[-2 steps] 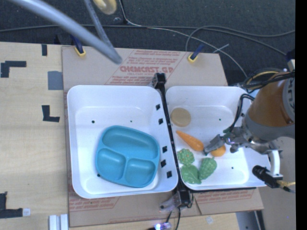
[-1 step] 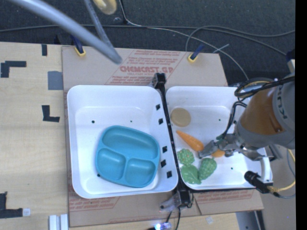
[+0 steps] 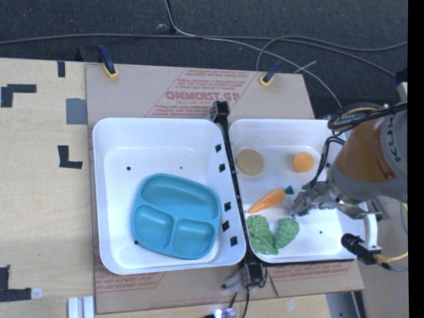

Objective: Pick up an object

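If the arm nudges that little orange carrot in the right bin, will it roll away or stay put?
The tapered orange toy carrot would probably swing in an arc rather than roll straight, since one end is thicker. It looks small and likely light, so it may skid on the smooth white right bin.

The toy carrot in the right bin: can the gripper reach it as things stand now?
Probably yes. The gripper hangs just right of the carrot in the right bin, with nothing between them; the green toys lie below, apart.
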Available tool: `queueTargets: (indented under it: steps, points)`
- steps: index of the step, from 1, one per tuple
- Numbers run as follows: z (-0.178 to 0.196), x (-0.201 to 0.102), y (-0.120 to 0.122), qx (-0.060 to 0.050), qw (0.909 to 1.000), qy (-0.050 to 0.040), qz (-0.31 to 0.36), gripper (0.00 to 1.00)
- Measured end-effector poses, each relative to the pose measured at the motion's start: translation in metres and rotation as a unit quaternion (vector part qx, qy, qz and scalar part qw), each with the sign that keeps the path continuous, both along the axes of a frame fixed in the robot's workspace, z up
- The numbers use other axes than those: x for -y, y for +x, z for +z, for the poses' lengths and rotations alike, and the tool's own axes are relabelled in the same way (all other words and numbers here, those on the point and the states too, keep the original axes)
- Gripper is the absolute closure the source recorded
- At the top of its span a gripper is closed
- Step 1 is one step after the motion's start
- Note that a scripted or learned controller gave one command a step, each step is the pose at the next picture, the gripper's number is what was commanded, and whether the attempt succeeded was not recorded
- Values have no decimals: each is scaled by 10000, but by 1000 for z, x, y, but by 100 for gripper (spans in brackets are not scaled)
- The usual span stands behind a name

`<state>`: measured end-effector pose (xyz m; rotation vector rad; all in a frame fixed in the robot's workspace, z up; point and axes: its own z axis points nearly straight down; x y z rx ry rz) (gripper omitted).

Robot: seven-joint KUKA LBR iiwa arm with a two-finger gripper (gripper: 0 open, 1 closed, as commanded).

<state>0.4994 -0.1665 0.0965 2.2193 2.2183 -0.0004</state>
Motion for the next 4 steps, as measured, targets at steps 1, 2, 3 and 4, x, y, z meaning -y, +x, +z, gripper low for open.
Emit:
queueTargets:
  steps: [1, 2, 3, 4]
  points:
    - [47, -9, 2, 2, 10000, 12, 11, 100]
    - [109, -13, 6, 16, 10000, 4, 12, 100]
    - [158, -13, -2, 8, 10000, 7, 8, 100]
    - [143, -63, -4, -22, 10000, 18, 27, 100]
